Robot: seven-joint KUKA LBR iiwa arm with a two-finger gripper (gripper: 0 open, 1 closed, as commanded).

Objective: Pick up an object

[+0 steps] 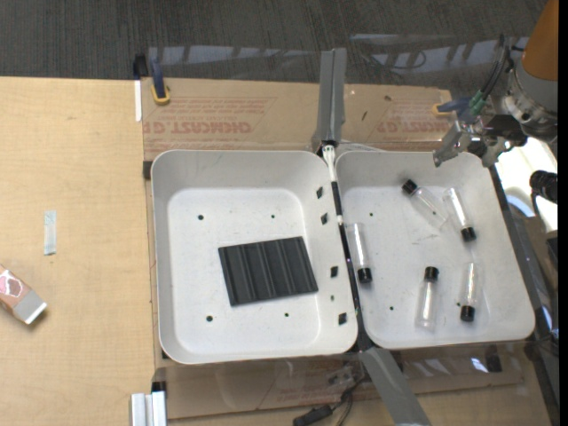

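Nearest the camera, along the bottom edge, grey brackets and a dark cable lie on brown cardboard below the two bins; on the wooden bench at the left sits a small pink-and-white packet (19, 295) with a thin pale strip (50, 233) just beyond it.

The left bin (177, 344) holds a dark ribbed mat (267, 270), lying flat and slightly skewed near its middle; the right bin (510, 331) holds five clear vials with black caps, all lying on their sides. Closest are the vial at the right (468, 293), cap toward the front, and the vial in the middle (429, 295), cap toward the back; the vial by the divider (359, 254) lies along the bin's left wall, cap toward the front. Farther back, two vials (441, 208) lie close together, one with its cap at the upper left, the other with its cap at the lower right; whether they touch is unclear.

Beyond them, the gripper (454, 145) hangs over the far rim of the right bin, near its right corner, apart from every vial; nothing shows between its fingers, and whether they are spread or pressed together cannot be told; the arm (538, 69) with its orange band rises behind it at the upper right.
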